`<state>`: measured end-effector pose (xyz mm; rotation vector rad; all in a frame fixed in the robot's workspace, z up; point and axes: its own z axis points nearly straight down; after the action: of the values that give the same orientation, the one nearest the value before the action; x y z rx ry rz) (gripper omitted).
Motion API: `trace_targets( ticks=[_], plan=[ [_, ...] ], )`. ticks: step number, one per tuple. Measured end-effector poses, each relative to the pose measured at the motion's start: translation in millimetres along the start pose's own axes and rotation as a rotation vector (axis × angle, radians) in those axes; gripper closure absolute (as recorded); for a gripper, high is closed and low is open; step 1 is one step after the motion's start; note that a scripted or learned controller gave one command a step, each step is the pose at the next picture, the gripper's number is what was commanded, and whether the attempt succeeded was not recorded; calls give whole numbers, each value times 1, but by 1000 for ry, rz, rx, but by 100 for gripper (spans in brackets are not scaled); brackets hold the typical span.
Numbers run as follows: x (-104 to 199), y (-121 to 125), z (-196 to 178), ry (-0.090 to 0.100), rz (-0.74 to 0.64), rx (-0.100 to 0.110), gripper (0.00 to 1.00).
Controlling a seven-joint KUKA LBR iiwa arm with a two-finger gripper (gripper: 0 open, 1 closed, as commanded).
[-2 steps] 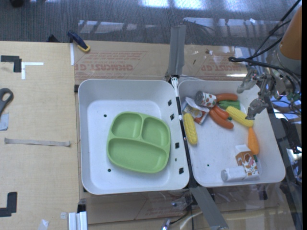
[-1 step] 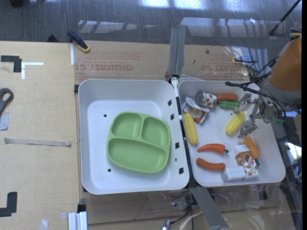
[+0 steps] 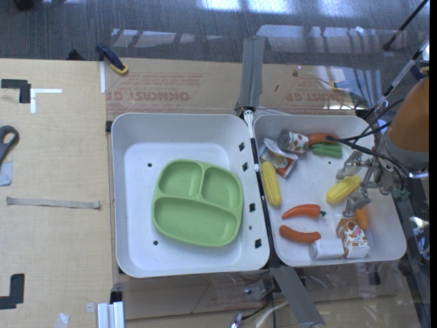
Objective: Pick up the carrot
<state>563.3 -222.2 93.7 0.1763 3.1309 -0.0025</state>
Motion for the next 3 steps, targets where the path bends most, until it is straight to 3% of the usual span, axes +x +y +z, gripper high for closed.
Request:
trace_targets(
  ticks=[1,2,3],
  plan=[
    [-3,2,-11,-7,-5,2,100],
    [65,-7,0,0,-260,0,100],
    [62,-6,-11,-8,-263,3,100]
  ],
)
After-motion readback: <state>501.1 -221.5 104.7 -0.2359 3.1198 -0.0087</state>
